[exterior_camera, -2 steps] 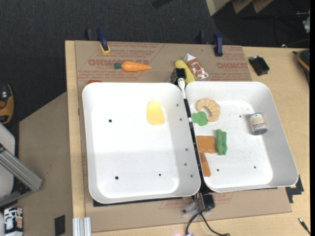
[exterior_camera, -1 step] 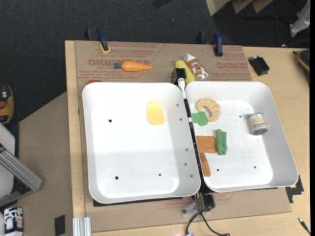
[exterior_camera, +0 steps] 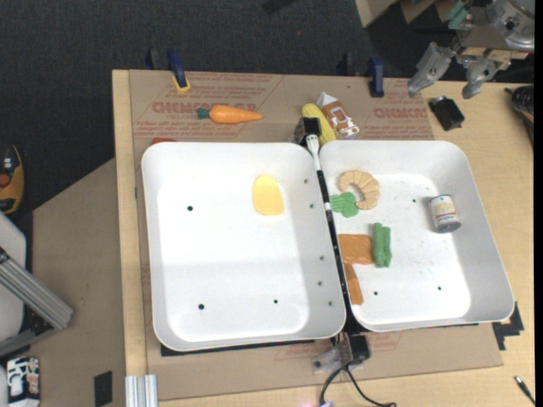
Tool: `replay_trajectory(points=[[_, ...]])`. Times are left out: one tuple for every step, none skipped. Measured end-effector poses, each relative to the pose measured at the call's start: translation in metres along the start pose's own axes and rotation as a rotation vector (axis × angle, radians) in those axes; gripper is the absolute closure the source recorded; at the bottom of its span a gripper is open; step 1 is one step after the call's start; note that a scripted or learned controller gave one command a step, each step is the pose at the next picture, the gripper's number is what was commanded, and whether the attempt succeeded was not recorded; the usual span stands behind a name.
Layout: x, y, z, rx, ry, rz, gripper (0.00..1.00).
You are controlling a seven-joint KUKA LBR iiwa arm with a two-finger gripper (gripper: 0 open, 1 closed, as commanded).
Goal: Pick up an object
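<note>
Gripper (exterior_camera: 448, 72) spread apart, holding nothing, apparently above the bench beyond right bin (exterior_camera: 475, 170)

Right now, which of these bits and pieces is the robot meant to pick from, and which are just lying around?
To pick from, in the bins:
yellow piece
small can
ring-shaped pastry
green pieces
orange slab

Lying about, outside the bins:
carrot
banana
blue clamps

The hand hangs above the bench's far corner.
</note>
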State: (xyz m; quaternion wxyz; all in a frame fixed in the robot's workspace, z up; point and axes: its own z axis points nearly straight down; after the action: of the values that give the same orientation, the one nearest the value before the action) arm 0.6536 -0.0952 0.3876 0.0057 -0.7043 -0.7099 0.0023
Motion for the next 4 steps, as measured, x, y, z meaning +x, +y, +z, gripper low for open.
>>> replay_trajectory(points=[[-0.005, 0.000, -0.020, -0.017, -0.007, 0.006, 1.00], [0.027, -0.048, -0.139, -0.029, -0.006, 0.003, 1.00], [-0.076, 0.012, -0.148, -0.017, -0.010, 0.016, 1.00], [-0.070, 0.011, -0.149, -0.014, -0.007, 0.008, 0.00]])
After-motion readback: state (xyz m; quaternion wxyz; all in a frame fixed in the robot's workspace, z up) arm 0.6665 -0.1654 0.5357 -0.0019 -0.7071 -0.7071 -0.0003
